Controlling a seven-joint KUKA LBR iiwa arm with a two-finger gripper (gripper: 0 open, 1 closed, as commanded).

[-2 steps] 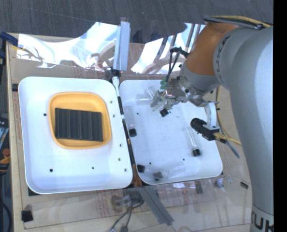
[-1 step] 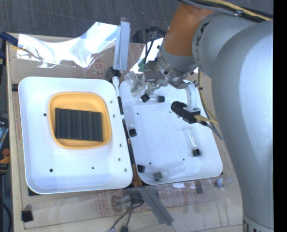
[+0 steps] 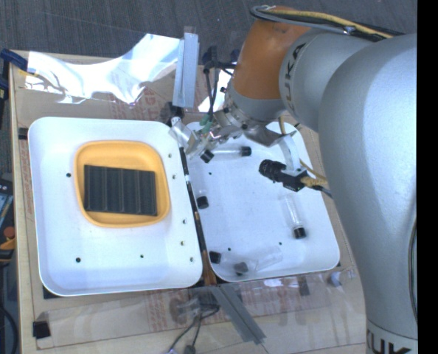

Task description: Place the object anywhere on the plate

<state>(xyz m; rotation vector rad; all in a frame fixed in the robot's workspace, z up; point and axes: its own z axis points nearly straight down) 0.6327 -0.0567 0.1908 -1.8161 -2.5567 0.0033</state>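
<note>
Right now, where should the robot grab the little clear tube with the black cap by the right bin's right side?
Probably the clear middle of the tube, coming straight down from above and squeezing across its thin width. It lies flat, long and round, black cap at one end, with bare right bin floor on both sides.

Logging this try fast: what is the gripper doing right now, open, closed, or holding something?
Gripper: cannot be told; it sits low at the right bin's upper left corner, beside the plate's bin.
</note>
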